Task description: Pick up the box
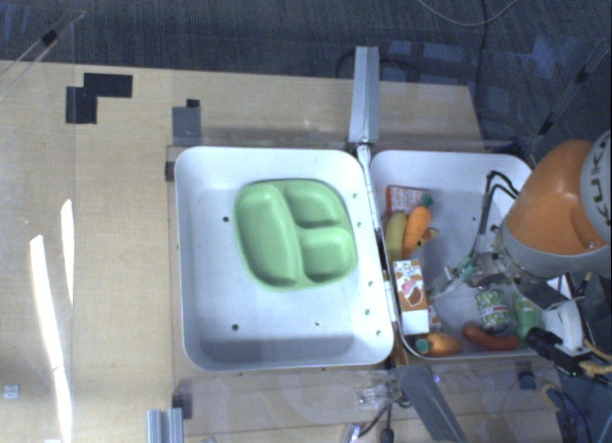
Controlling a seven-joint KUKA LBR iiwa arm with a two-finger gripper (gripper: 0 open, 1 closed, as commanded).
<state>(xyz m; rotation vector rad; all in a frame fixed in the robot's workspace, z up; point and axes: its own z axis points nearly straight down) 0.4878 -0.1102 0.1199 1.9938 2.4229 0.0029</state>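
Down at the near edge of the right bin there's a little pile of toy food: a small orange piece by the front left corner, then a red sausage-looking thing next to it along the front wall. Just behind those sits a green-labelled can, with something green beside it on the right, partly under the arm.

Box is lying against the right bin's left wall, toward the front, long side running front to back. White with a red picture on top. Nothing is touching it.

Tool hangs over the middle of the right bin, close to the can and a bit right of the box, apart from it. It's too cluttered with wires there, so can't tell if it's open or closed.

Arm comes in from the right, its orange band covering that side of the bin.

Further back, a carrot and a yellowish fruit lie side by side, with a red packet behind them.

Left bin holds a green divided plate, roughly centered.

Both bins sit on a wooden worktop.
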